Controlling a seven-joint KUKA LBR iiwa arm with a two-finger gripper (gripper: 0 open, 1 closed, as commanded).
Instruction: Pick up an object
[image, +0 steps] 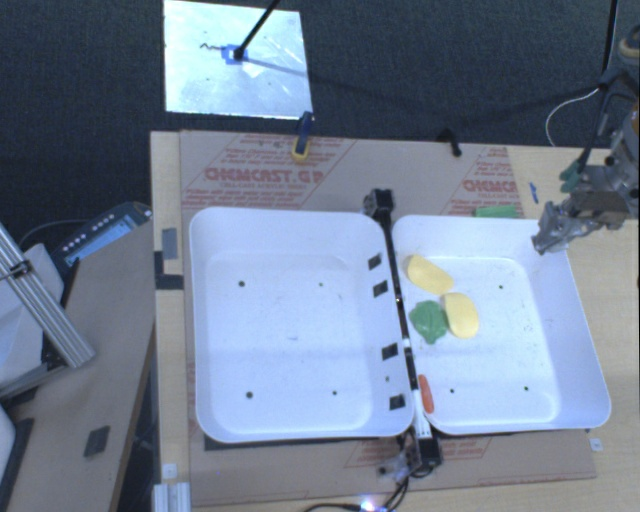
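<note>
1. Task objects: the right bin (560, 330) contains four small items, all in its left half.
   - A yellow oval piece (428, 274) lies near the bin's upper-left corner.
   - A second yellow piece (461, 314) lies below and to the right of the first, apart from it.
   - A green lumpy piece (429, 321) lies just left of the second yellow piece, touching it.
   - A slim orange piece (427, 394) lies at the left wall, near the lower corner, well apart from the other three.
2. Gripper (551, 236): positioned above the upper-right corner of the right bin, well apart from all four items. Nothing is visible between its tips. Whether the claw is released or clenched cannot be told.
3. Left bin (290, 320): white, shallow, with small dark dots on its floor. It sits directly beside the right bin; a black strip (397, 320) runs along the seam between them.
4. Surface: both bins rest on a brown sheet with red lettering (262, 172), laid on a light wooden bench (165, 170).
5. Surroundings: dark carpet lies behind the bench, with a shiny square plate (238, 58) on it.
</note>
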